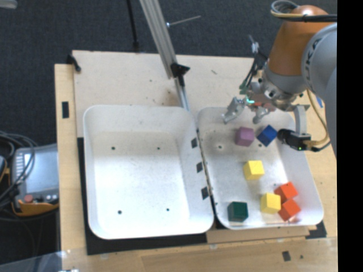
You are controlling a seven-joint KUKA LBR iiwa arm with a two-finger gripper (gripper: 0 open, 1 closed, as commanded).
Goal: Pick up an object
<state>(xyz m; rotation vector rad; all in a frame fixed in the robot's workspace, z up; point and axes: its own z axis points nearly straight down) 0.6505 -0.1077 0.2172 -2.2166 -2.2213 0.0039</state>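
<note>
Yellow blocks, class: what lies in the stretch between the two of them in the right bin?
Nothing: the camera view shows bare white bin floor between the upper yellow block and the lower yellow block.

A dark grey carpeted floor (68, 16) surrounds a pale wooden counter (125, 75), whose lighter board is speckled and scuffed. An aluminium rail (159, 30) slants up from the counter toward the top edge. At the left, on the floor, a grey control pendant (34, 177) lies among black cables (8, 146). Light is even and soft.
</note>
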